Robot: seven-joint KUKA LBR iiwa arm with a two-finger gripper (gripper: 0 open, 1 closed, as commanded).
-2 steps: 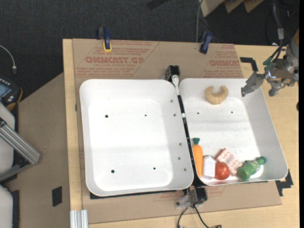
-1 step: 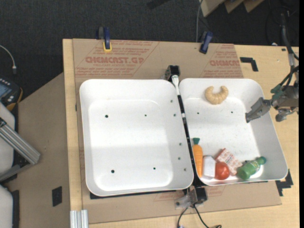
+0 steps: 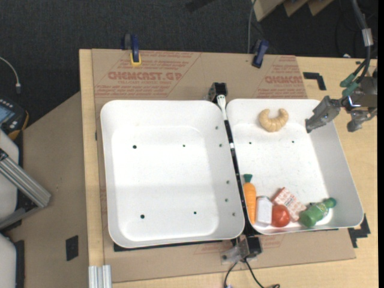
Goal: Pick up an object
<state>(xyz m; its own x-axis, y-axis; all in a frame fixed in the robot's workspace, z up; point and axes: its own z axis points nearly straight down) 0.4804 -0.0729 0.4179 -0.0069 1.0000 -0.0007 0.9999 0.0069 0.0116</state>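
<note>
White right bin holds a croissant near its far wall. Gripper hangs beside that croissant at the rim; finger spacing cannot be determined. Risk: descending here strikes the rim, missing the croissant.

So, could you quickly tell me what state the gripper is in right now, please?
Gripper: open, holding nothing, at the right bin's top right edge.

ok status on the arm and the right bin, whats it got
Gripper over the right bin's far right edge, nothing between its fingers. Croissant just left of it, untouched. Carrot, tomato, green bottle along the near edge.
</note>
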